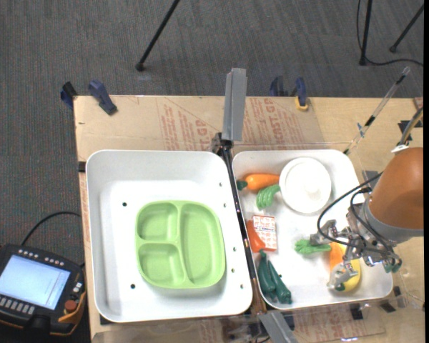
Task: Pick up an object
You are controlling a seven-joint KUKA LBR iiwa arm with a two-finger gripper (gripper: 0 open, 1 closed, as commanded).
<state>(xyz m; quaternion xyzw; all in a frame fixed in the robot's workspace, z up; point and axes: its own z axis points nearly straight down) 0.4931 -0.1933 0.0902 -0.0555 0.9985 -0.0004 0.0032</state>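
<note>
red-printed carton [265,234] in right bin [347,164]

Green tray [180,245]; orange carrot [262,181]; white bowl [306,184].

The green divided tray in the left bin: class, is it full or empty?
Empty. The green divided tray lies flat in the left bin, and all three of its compartments show only bare green plastic.

floor: dark grey carpet [71,20] | bench: cardboard-covered top [157,123] | tripod legs [161,27] behind
</note>
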